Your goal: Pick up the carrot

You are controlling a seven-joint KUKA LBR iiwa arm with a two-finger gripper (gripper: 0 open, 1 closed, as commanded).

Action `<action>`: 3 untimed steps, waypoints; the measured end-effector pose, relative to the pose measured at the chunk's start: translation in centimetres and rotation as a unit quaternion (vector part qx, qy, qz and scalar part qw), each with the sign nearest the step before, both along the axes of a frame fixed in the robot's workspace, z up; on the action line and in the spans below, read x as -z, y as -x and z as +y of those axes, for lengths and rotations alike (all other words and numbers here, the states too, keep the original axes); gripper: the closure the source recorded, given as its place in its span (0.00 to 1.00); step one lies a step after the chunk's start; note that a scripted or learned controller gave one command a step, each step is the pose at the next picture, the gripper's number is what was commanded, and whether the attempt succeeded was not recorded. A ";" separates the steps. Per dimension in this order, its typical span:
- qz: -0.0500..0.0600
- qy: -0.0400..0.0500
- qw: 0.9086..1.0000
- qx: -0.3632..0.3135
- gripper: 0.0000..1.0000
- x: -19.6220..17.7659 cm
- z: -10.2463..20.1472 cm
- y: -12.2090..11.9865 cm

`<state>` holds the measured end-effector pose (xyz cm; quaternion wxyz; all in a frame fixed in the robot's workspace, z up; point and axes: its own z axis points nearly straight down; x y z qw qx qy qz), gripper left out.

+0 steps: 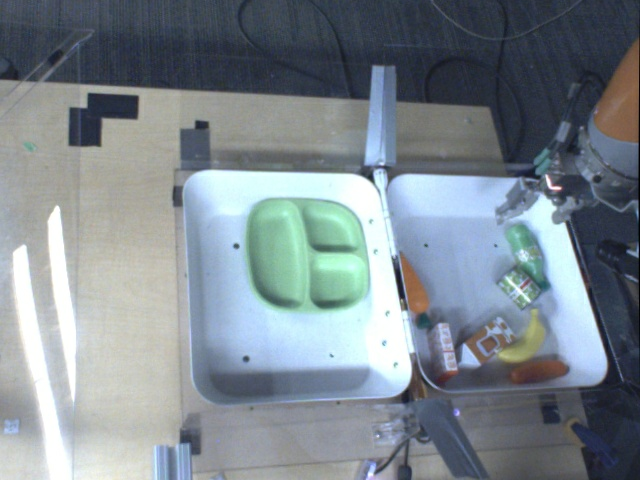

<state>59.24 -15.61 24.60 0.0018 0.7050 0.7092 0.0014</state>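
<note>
Counter [110, 298]: carried two white bins.
End effector [535, 200]: hung over the right bin's [470, 258] far edge, fingers spread, holding nothing.
Carrot [414, 288]: lay well away, against the bin's opposite wall.

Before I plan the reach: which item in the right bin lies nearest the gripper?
The green bottle, just below the gripper at the bin's far right. The carrot lies against the left wall.

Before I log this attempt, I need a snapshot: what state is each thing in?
carrot: lying against the right bin's left wall, not held
end effector: above the right bin's far corner, holding nothing
green bottle: on its side
banana: lying flat
green tray: sitting in the left bin
</note>
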 end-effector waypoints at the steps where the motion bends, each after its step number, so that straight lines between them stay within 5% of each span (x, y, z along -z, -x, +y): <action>1: 0.000 0.000 0.999 0.036 0.00 4.9 0.0 0.0; 2: -0.003 0.000 0.999 0.034 1.00 3.7 0.1 -0.2; 3: -0.002 0.001 0.998 0.067 1.00 -2.1 -3.8 -2.7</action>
